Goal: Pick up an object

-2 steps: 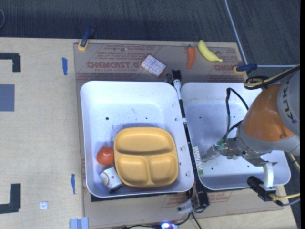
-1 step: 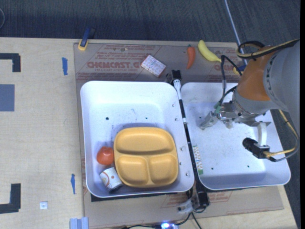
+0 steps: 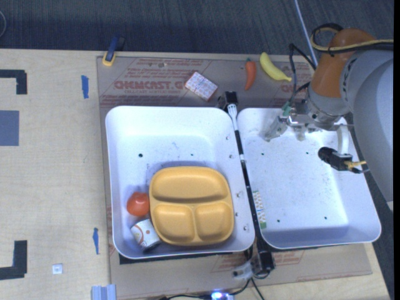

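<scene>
The yellow divided plate (image 3: 189, 204) lies in the left white bin (image 3: 169, 120), in the lower middle of the frame, with its single long section toward the top and two smaller sections below. Touching its left edge is an orange-red ball (image 3: 137, 203), and just below that ball, at the plate's lower left corner, a small white and orange can (image 3: 144, 233) lies on its side. The right white bin (image 3: 300, 192) sits just beside the left one on the desk (image 3: 50, 167). The claw (image 3: 278, 127) hangs over the upper left corner of the right bin, well apart from the plate. How far open it is, and whether it has hold of anything, cannot be told. The grey arm (image 3: 365, 86) reaches in from the upper right of the frame. Above the bins, on the brown board, lie a red pepper (image 3: 250, 75), a yellow banana (image 3: 274, 67) and a patterned packet (image 3: 200, 85).
</scene>
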Robot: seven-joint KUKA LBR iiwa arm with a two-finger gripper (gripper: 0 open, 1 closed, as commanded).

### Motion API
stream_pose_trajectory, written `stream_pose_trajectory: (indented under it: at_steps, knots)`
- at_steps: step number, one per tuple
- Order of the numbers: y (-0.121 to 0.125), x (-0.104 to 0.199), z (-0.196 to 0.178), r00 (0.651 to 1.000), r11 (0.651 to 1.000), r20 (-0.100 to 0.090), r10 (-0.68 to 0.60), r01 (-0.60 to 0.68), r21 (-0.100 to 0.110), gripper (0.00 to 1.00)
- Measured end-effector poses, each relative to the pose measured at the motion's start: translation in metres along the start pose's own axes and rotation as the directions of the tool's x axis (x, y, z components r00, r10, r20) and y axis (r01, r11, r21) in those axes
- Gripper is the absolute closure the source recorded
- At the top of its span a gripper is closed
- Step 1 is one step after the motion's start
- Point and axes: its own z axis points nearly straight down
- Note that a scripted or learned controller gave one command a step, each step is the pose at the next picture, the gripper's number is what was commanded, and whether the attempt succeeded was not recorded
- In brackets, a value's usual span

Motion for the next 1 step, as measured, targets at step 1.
stream_pose_trajectory:
  at_steps: [1]
  knots:
    - [-0.049,0.0246,0.0,1.0,1.0,-0.001,0.002,-0.002,0.002,0.0]
